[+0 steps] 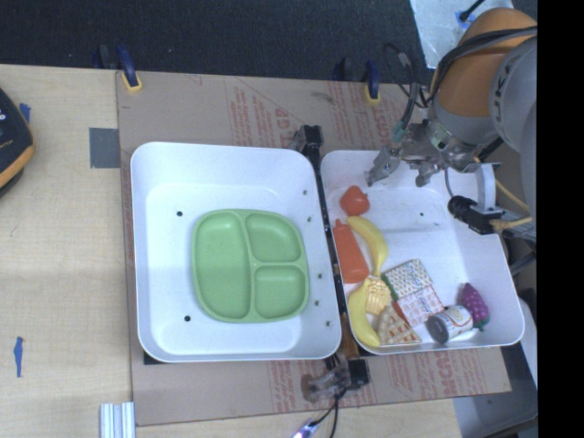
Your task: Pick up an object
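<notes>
The end effector point(402, 172) hangs spread wide, holding nothing, above the right bin's point(505, 261) far end; the orange toy point(355, 201) lies just beside it.

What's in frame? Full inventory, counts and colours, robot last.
bins: 2, white, side by side on bench
divided plate: 1, green, left bin
tomato-like piece: 1, orange-red, right bin, upper left
carrot-like piece: 1, orange, right bin, left edge
bananas: 2, yellow, right bin, left side
small box: 1, patterned, right bin, centre
waffle-like piece: 1, tan, right bin, front
can: 1, grey and white, right bin, front
grapes: 1 bunch, purple, right bin, front right
clamps: 2, blue, back edge
end effector: 1, grey, above right bin's back edge
</notes>
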You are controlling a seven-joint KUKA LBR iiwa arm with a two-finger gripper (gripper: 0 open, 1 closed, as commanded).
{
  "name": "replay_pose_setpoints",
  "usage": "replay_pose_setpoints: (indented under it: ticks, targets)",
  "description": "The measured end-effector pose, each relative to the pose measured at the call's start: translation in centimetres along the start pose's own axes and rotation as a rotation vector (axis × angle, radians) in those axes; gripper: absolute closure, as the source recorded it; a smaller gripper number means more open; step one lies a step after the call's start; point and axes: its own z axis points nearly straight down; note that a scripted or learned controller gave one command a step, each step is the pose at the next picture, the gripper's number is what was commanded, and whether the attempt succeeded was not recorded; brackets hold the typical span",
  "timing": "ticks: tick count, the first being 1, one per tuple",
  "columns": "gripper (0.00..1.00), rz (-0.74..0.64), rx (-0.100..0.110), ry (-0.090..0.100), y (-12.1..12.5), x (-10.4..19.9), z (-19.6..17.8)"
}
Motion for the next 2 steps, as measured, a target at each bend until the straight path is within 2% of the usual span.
replay_pose_setpoints:
  ticks: [1, 2]
  targets:
    - [0.0, 0.001, -0.002, -0.002, 0.1, 1.7, 6.2]
    - [0.0, 0.003, -0.001, -0.002, -8.8, -1.1, 6.8]
